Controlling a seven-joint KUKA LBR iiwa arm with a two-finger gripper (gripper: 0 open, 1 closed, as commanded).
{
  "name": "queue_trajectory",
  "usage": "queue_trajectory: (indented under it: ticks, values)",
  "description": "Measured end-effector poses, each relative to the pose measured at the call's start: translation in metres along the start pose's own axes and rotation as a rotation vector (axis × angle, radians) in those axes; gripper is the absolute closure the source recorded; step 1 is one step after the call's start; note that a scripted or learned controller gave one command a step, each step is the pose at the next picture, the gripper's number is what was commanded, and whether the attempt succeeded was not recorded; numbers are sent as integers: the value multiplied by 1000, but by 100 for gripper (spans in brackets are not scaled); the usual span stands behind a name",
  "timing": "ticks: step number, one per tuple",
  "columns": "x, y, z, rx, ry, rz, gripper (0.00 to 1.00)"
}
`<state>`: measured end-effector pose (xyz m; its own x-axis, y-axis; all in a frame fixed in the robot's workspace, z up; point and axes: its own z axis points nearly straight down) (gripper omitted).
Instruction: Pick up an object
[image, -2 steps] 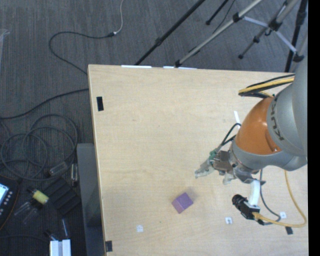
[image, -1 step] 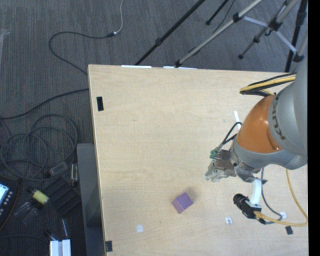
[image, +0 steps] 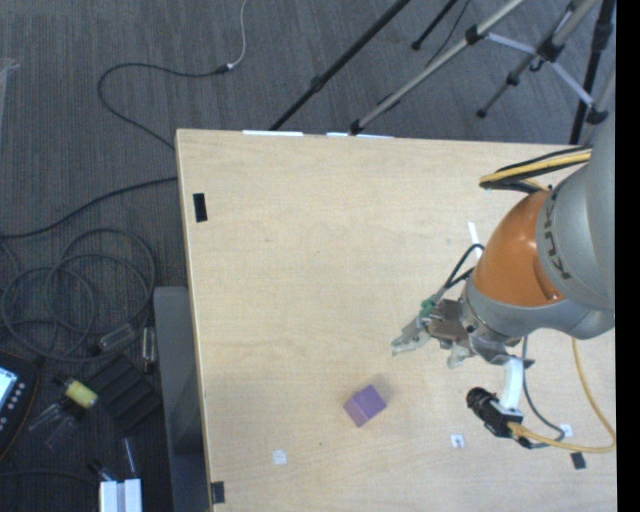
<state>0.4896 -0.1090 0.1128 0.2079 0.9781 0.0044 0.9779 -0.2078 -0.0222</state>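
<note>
A small purple cube (image: 365, 404) lies on the light wooden bench top (image: 300, 270), near its front edge. My gripper (image: 431, 348) hangs to the right of the cube and a little farther back, apart from it. Its two pale fingers (image: 406, 343) stand spread open with nothing between them. The grey arm with its orange band (image: 515, 265) comes in from the right and hides the bench surface beneath it.
A black plug on a yellow cable (image: 490, 412) dangles below the wrist, right of the cube. Small white tags (image: 279, 458) and a black mark (image: 200, 207) sit on the bench. The bench's left edge drops off to a floor with cables (image: 70, 300).
</note>
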Motion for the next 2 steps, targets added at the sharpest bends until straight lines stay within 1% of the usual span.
queue_trajectory:
  ticks: [1, 2]
  values:
    - [1, -1, -8, 4, 1, -1, 100]
    - [21, -12, -70, -18, -6, -35, 100]
